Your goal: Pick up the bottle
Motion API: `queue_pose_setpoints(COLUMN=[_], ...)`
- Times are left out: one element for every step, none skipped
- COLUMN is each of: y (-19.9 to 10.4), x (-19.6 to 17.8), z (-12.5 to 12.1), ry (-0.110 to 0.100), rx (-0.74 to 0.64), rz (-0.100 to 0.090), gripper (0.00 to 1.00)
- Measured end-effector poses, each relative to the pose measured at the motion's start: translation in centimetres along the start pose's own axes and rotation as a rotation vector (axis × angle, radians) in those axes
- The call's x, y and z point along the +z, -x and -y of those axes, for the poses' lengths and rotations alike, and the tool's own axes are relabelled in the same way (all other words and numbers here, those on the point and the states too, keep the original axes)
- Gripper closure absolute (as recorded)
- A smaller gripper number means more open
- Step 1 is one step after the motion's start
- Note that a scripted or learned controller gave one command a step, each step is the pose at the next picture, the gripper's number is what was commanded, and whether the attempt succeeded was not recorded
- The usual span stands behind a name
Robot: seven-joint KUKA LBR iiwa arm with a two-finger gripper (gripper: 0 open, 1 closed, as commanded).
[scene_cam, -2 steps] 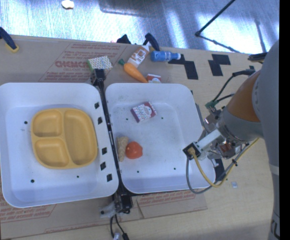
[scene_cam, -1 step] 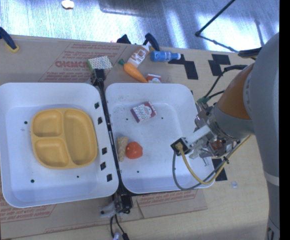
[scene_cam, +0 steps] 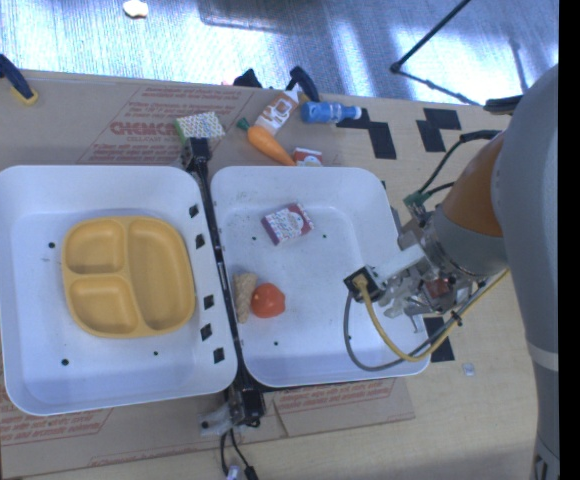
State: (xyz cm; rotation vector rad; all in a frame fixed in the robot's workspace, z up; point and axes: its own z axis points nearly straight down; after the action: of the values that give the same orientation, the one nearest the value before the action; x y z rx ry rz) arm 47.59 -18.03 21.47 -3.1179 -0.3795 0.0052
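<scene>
A small blue bottle [scene_cam: 328, 113] with a pale cap lies on its side on the cardboard behind the right bin [scene_cam: 370, 183]. Beside it, to the left, lies a white and orange bottle-shaped item [scene_cam: 277, 114]. My gripper [scene_cam: 417, 298] hangs over the right bin's right rim, well in front of the blue bottle and apart from it, with a yellow cable looping below it. I see nothing held in it.
The right bin holds a red and white carton [scene_cam: 286, 224], a red tomato [scene_cam: 267, 301] and a tan bread piece [scene_cam: 244, 296]. A yellow divided plate [scene_cam: 127, 274] lies in the left bin [scene_cam: 10, 268]. A carrot [scene_cam: 269, 146] and a patterned packet [scene_cam: 200, 126] lie behind the bins.
</scene>
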Motion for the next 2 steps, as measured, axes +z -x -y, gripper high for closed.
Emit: queue_pose_setpoints(y=[-0.3,0.7], x=[-0.2,-1.8], z=[1.1,-2.8], ry=[-0.002,-0.004], rx=[0.019,0.036], rz=[0.0,-0.001], gripper=[1.0,1.0])
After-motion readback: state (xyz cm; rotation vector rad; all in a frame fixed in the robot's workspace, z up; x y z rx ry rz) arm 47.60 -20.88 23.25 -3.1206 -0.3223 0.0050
